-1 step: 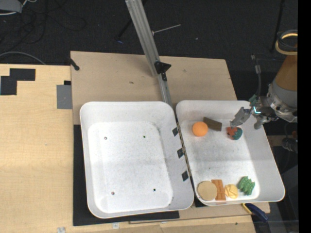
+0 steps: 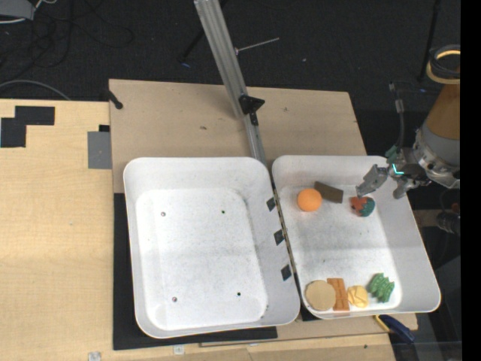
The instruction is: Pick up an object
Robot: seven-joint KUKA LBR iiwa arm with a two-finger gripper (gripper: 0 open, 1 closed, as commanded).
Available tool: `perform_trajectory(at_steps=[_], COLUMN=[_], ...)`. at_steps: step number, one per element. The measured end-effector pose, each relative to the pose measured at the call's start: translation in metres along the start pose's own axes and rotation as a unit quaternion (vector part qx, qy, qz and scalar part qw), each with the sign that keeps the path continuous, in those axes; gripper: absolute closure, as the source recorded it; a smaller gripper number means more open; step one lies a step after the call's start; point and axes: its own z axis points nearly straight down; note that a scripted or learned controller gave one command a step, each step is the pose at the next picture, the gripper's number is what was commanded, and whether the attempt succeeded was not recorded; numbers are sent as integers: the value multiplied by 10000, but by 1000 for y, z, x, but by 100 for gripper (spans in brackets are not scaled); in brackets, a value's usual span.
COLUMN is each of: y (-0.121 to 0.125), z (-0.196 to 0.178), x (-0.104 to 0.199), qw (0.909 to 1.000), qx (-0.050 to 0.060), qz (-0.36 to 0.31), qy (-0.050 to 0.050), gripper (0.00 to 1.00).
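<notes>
In the right bin (image 2: 409, 224), my gripper (image 2: 387, 183) hangs over the far right corner with its two fingers spread open and nothing between them. A small red and teal object (image 2: 364, 206) lies on the bin floor just below and left of the left fingertip (image 2: 371, 180), apart from it. Further left are an orange ball (image 2: 309, 200) and a dark brown block (image 2: 328, 192), almost touching.
Along the right bin's near edge lie a tan disc (image 2: 322, 295), an orange strip (image 2: 338, 293), a yellow piece (image 2: 358, 297) and a green piece (image 2: 381, 286). The left bin (image 2: 143, 201) sits beside it. A metal rail (image 2: 225, 59) slants in from the back.
</notes>
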Motion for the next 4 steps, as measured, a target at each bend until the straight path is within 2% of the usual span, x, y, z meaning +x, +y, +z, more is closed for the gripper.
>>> perform_trajectory(at_steps=[2,3,4], y=[-5,-4,-6], z=[118,104,41], x=[7,5,0], qw=[10000,10000,10000], qx=[26,3,-34], qz=[17,32,45], qy=[10,2,-11], gripper=[0,100,100])
